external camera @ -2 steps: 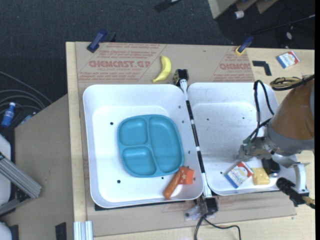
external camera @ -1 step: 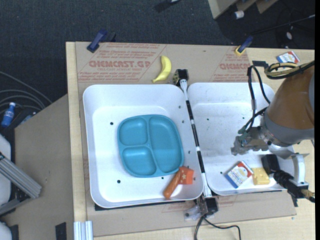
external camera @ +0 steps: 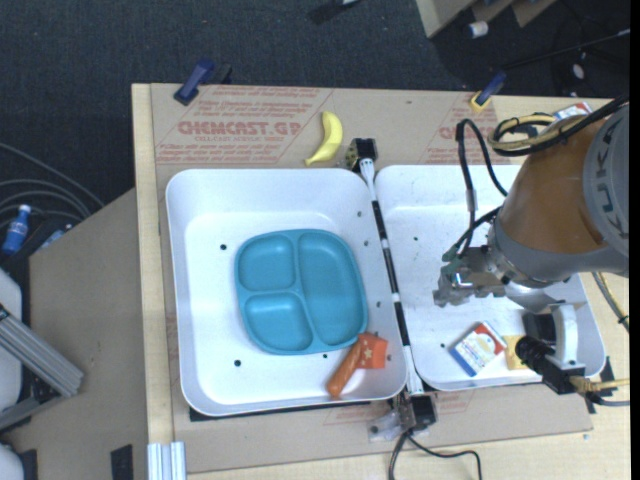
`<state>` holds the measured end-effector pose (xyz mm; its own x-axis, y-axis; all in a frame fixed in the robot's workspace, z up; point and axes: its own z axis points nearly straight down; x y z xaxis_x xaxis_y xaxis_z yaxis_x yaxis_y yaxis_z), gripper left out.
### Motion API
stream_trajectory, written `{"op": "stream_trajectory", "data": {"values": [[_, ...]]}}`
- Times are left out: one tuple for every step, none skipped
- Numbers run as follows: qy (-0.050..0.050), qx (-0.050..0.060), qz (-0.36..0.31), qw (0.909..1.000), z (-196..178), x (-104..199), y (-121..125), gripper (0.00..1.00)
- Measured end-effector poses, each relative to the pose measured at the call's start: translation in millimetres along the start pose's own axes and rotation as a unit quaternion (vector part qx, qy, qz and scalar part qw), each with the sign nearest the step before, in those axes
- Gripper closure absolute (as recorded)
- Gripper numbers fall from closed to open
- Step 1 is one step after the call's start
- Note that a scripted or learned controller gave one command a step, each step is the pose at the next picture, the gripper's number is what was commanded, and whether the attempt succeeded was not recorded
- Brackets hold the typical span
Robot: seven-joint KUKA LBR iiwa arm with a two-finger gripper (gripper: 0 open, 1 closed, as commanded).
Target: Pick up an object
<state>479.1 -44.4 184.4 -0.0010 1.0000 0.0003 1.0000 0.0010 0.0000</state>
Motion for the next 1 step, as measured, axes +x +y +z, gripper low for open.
{"op": "stream_trajectory", "data": {"values": [[0.000,-0.001,0.000,1.0000,-38.4,22.5,97.5,1.00]]}}
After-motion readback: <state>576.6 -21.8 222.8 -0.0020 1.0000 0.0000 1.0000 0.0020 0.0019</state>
